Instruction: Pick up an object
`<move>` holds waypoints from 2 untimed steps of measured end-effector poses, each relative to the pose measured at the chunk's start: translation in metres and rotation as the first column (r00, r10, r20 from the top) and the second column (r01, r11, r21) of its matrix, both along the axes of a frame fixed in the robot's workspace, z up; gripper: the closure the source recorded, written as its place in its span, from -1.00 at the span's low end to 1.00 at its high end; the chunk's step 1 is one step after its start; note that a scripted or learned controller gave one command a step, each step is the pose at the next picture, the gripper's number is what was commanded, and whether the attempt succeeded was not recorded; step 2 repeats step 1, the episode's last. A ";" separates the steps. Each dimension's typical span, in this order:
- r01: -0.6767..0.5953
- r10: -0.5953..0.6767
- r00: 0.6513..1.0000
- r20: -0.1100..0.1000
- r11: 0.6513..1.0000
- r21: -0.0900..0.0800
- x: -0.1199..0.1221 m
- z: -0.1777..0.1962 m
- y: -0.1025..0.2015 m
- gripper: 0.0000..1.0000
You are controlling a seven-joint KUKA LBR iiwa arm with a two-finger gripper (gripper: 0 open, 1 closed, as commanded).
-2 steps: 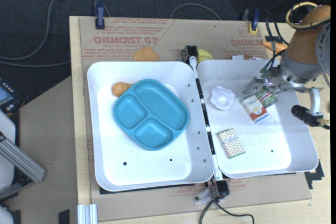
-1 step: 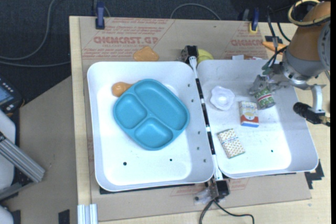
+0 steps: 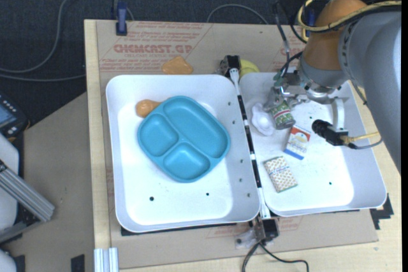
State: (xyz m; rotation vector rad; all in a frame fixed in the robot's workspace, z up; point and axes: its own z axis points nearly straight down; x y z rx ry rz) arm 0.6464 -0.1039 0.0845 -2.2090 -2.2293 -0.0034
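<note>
Gripper (image 3: pixel 285 99) sits low in the right white bin (image 3: pixel 331 200), directly over a small green-labelled can (image 3: pixel 281 116) at the bin's upper left. Can lies just below the fingertips, tilted; grasp state: cannot tell.

Loose items, right bin: four pieces.
Small green-labelled can (image 3: pixel 282 116), tilted, at the bin's upper left area, directly under the gripper (image 3: pixel 284 97); whether it is gripped cannot be told. White rounded object (image 3: pixel 262 120) just left of the can, touching or nearly so. Small box (image 3: pixel 297 142), red, white and blue, lying flat near mid-bin. Flat speckled tan packet (image 3: pixel 280 174), lying askew below the box, near the bin's left wall.
</note>
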 end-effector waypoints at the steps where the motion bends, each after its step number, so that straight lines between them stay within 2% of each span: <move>1: 0.003 -0.003 1.000 -0.002 1.000 0.000 -0.079 0.105 0.072 1.00; 2: 0.003 -0.003 1.000 -0.002 1.000 0.000 -0.079 0.105 0.072 1.00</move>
